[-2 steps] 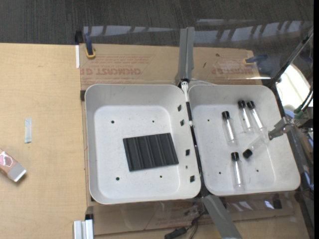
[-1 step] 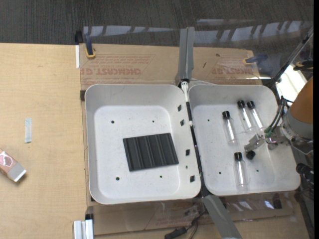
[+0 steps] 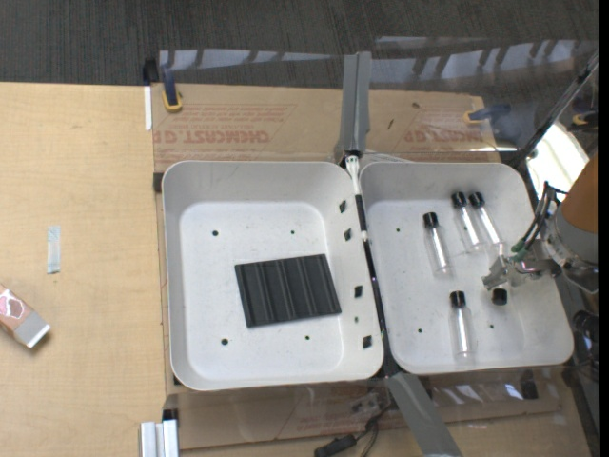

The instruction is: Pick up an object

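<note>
Two shallow white plastic bins sit side by side on a tan bench. The left bin (image 3: 190, 255) holds a dark grey ribbed rectangular mat (image 3: 287, 289). The right bin (image 3: 400, 346) holds four clear tubes with black caps: one at (image 3: 435, 242), two near the far edge (image 3: 473, 221) and one nearer (image 3: 460, 324). The two-finger gripper (image 3: 502, 276) is low at the right bin's right side (finger spacing cannot be made out), a small black piece (image 3: 499, 296) just below it.

Two shallow white bins side by side on the bench

A dark ribbed rectangular mat (image 3: 287, 289) lies in the left bin (image 3: 190, 198); four clear black-capped tubes (image 3: 435, 242), apparently, lie in the right bin (image 3: 409, 346).
</note>
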`<act>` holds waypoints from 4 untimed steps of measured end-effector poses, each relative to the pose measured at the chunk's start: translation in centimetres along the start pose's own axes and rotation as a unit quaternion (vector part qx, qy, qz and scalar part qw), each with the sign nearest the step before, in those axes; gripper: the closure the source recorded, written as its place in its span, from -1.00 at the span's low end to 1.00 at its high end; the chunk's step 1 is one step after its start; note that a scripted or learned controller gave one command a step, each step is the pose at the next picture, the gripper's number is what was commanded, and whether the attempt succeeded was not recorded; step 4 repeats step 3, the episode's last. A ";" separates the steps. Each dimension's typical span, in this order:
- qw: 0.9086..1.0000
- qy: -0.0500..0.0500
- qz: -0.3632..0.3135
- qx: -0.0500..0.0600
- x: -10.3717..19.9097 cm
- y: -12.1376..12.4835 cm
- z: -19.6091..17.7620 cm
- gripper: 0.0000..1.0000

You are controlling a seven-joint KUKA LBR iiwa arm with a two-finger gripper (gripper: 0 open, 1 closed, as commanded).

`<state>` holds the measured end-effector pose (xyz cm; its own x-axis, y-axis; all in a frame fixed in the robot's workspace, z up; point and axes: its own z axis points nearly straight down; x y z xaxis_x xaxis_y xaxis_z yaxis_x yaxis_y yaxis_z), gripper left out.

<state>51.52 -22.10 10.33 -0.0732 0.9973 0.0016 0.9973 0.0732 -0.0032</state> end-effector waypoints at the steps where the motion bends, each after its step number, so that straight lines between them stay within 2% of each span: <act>1: 1.000 -0.001 -0.004 -0.001 5.4 1.5 -12.0 1.00; 2: 1.000 -0.001 -0.011 -0.001 10.0 4.6 -12.5 1.00; 3: 1.000 -0.002 0.014 0.000 15.1 9.3 -10.7 1.00; 4: 1.000 -0.002 0.014 0.000 15.1 9.3 -10.7 1.00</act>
